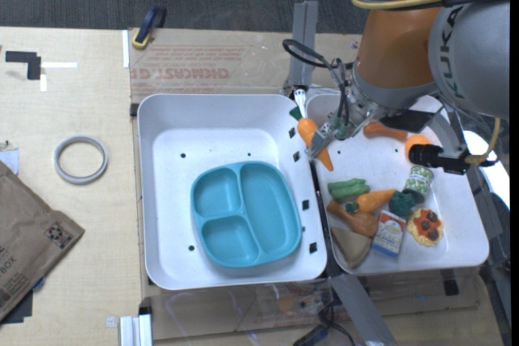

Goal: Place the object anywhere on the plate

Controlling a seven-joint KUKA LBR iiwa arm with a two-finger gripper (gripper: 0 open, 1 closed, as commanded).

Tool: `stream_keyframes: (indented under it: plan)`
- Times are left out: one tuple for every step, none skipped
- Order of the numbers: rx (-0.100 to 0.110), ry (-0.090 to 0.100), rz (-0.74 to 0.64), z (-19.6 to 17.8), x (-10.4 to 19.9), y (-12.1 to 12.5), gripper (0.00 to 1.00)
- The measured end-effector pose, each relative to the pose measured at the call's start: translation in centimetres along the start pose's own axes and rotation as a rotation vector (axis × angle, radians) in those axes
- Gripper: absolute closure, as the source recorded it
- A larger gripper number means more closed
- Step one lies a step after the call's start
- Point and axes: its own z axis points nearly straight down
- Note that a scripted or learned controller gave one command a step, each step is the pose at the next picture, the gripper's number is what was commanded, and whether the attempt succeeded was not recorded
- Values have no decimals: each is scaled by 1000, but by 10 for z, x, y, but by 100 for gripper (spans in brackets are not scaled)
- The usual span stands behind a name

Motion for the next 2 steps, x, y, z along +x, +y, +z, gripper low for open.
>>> stream_keyframes:
  plan:
    - [1,1,-138,7,74,-20,100]
    - [1,1,-138,7,74,-20,0]
